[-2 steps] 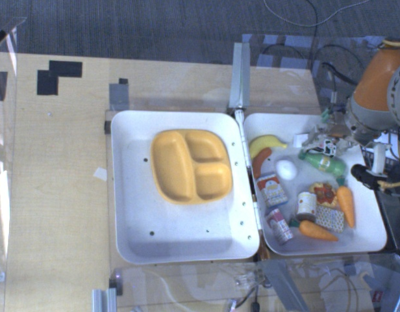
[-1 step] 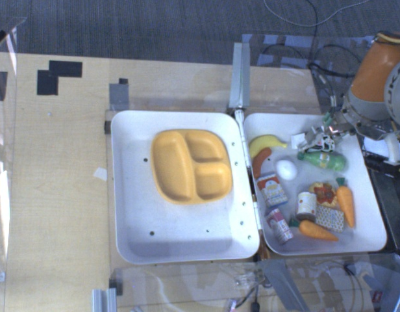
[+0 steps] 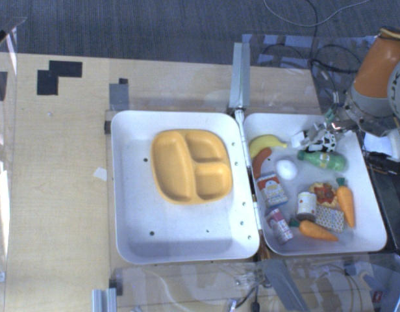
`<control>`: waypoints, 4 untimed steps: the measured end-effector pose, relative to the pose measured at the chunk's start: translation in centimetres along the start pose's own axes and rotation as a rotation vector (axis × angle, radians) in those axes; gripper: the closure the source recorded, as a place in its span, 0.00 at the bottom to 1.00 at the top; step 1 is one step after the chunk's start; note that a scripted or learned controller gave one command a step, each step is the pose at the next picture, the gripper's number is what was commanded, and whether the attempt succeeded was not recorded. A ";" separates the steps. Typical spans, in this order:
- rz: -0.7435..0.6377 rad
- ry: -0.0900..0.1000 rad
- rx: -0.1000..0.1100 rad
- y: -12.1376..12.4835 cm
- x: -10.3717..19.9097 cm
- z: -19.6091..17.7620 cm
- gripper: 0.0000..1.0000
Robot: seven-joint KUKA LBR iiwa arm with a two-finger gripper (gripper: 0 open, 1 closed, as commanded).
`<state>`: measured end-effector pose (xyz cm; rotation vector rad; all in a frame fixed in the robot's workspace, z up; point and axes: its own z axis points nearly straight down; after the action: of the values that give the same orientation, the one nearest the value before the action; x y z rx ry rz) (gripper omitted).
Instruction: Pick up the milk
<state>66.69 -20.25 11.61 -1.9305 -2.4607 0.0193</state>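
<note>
On the worktop (image 3: 57, 174), the left bin (image 3: 132, 233) holds a yellow tray (image 3: 190, 166). The right bin (image 3: 369, 233) holds a banana (image 3: 265, 142), a sausage (image 3: 260, 161), an egg (image 3: 286, 169), small cartons (image 3: 273, 190), a can (image 3: 306, 204) and two carrots (image 3: 346, 203). At its far edge a green bottle (image 3: 323, 160) lies just beside the milk (image 3: 327, 143), a cow-spotted carton. The pincer (image 3: 320, 137) is at the milk; whether it grips it, I cannot tell. The arm (image 3: 382, 70) comes from the right.

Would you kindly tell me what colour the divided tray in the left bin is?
Yellow, seen clearly in the camera view: the divided tray lies in the left bin.
</note>
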 end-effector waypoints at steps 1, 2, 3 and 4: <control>0.016 -0.007 -0.028 -0.2 6.8 -11.5 1.00; 0.016 -0.006 -0.027 -0.2 6.8 -11.4 0.00; 0.075 -0.012 -0.047 2.9 8.0 0.2 0.00; -0.023 -0.008 -0.027 -0.7 6.5 -7.8 0.00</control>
<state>64.64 -14.11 19.41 -1.9158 -2.5010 -0.0069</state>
